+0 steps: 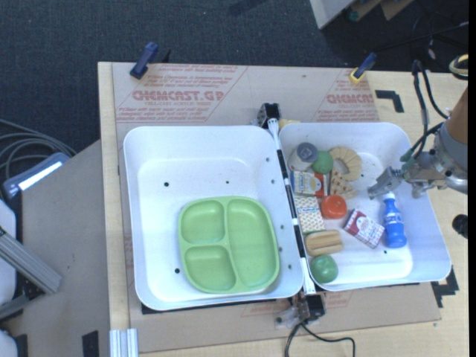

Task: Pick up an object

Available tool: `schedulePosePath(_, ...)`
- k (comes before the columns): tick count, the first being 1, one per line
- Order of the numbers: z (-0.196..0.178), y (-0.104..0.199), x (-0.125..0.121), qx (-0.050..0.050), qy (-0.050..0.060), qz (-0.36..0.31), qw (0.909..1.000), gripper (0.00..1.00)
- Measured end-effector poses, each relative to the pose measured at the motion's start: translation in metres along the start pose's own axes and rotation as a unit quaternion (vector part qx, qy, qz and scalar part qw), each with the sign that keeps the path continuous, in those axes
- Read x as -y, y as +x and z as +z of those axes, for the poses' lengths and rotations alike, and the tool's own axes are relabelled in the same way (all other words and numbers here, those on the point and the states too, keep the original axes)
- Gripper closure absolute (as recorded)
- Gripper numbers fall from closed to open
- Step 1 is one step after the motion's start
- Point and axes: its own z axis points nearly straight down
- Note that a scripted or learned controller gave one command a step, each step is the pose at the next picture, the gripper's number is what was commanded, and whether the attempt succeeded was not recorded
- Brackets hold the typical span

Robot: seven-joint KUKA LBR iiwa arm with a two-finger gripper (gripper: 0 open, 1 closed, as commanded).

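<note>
The right bin (pixel 422 238) holds several small items. A blue bottle (pixel 393 224) lies near its right wall, with a red and white box (pixel 364 228) just to its left. An orange-red piece (pixel 334 205), a patterned carton (pixel 308 189), a green ball (pixel 322 162), a grey round lid (pixel 306 153) and a tan wafer (pixel 346 165) sit toward the bin's left and back. A tan bun (pixel 323 242) and a green apple (pixel 324 268) lie at the front. My gripper (pixel 383 183) hangs just above the bottle's cap, reaching in from the right, and nothing shows in it.
The left bin (pixel 149 162) carries a light green divided plate (pixel 227 244) toward its front. The grey arm (pixel 452 143) comes over the right bin's right rim. Clamps sit at the board's back corners, and cables lie off the bench at the left.
</note>
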Motion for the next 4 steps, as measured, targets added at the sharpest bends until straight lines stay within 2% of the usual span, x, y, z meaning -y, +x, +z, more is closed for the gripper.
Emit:
schedulePosePath(1,0.059,0.044,-0.091,-0.001,0.0,-0.001,1.0,0.0)
schedulePosePath(2,0.101,0.078,-0.014,0.0,0.0,0.0,1.0,0.0)
schedulePosePath(3,0.113,0.08,-0.029,0.0,-0.003,0.0,1.0,0.0)
schedulePosePath(4,0.102,0.078,-0.031,0.003,-0.007,0.001,1.0,1.0)
